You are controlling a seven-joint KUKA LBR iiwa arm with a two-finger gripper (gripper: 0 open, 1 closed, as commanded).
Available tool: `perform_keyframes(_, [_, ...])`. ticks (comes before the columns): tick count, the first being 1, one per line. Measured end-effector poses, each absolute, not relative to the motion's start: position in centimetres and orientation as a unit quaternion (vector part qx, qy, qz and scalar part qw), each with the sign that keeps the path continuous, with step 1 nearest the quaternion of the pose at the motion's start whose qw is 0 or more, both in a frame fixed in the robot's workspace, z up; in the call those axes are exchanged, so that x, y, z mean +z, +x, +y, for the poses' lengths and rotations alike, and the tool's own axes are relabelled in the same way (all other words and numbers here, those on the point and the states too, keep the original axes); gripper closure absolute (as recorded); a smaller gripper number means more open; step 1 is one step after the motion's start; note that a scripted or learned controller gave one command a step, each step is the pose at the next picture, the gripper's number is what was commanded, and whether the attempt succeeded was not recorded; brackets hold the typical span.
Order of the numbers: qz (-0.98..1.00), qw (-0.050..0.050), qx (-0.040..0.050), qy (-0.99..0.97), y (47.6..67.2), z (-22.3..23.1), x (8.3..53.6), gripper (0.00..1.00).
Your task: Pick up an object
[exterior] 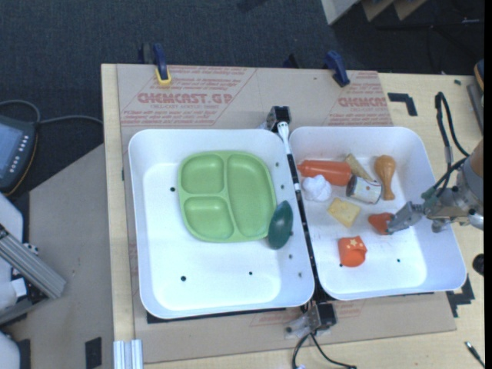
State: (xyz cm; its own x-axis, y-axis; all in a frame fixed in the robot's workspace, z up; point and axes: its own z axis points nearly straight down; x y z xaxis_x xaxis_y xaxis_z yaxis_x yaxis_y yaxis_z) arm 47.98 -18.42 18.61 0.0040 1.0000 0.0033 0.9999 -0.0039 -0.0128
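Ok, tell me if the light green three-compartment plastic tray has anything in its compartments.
Empty: all three compartments of the light green tray show bare green. The dark green oval object rests against its lower right edge, outside the compartments.

Pale green tray (227, 196), dark green pod (280, 227), orange carrot (324, 169) (white bins (223, 287))

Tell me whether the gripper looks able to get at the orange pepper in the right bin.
Probably yes: the gripper sits just up and right of the orange pepper, which lies apart from the other toys.
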Motion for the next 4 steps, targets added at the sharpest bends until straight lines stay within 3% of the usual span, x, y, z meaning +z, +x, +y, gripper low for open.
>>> perform_keyframes(1, [-0.707, 0.000, 0.0002, -0.707, 48.3, -18.4, 19.2, 0.00])
perform_keyframes(3, [-0.707, 0.001, 0.0002, -0.708, 48.4, -17.5, 8.7, 0.00])
perform_keyframes(4, [-0.707, 0.002, 0.0003, -0.707, 48.3, -17.4, 8.4, 0.00])
